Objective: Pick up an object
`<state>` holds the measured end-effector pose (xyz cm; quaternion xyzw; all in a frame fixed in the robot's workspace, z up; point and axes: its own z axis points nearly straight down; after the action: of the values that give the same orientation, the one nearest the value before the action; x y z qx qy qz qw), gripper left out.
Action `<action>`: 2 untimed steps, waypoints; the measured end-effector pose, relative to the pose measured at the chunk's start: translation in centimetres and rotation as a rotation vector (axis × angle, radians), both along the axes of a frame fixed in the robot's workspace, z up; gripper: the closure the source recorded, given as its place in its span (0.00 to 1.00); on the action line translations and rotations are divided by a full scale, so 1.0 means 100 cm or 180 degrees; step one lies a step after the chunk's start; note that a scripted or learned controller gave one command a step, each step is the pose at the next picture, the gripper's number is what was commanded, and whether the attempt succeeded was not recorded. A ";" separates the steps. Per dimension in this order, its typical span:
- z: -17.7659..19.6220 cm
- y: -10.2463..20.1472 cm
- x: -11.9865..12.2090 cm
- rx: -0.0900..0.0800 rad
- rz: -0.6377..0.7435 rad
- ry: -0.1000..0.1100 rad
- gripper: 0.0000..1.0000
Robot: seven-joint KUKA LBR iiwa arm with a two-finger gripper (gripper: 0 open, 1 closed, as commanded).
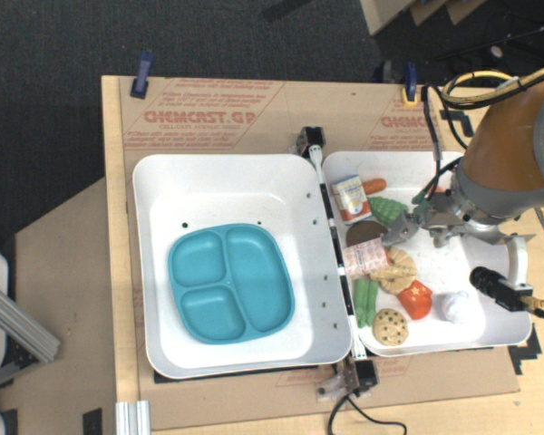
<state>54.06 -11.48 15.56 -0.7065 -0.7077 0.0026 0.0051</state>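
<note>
Gripper (415, 227) seen low over right bin (490, 333), beside green toy (387, 211); grip state cannot be told.

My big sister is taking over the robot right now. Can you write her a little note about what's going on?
Gripper: low in the right bin, over the toy food; I cannot tell if it grips anything.
Things: the toy food pile sits along the right bin's left side, including a cookie, a red pepper, a green pod and a small carton.
The blue divided plate lies in the left bin.
Done: nothing visibly lifted yet.
Left: grab one object and raise it.
</note>
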 end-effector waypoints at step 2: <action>-0.066 0.007 0.004 -0.0022 -0.0002 -0.0081 0.00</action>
<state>54.47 -10.81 8.99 -0.7067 -0.7075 -0.0039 -0.0063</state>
